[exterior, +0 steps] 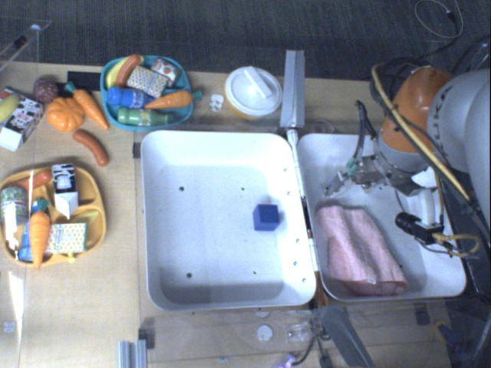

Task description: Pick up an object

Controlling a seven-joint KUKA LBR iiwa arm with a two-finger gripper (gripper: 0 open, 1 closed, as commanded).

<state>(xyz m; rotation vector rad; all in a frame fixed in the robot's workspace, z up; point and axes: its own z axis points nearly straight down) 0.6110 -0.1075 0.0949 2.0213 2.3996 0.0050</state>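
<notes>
I see a small blue cube (266, 216), matte with sharp edges, lying alone on the smooth floor of the left white bin (222, 282), near its right wall. In the right bin (445, 278) a soft pink cloth (359, 249), folded and a little fuzzy, lies along the floor. The bench (115, 297) is pale wood; beyond it is dark carpet (230, 14). My gripper (354, 176), thin and metallic, hangs over the right bin above the cloth's upper end, well apart from the cube; whether it is released or clenched I cannot tell.
</notes>
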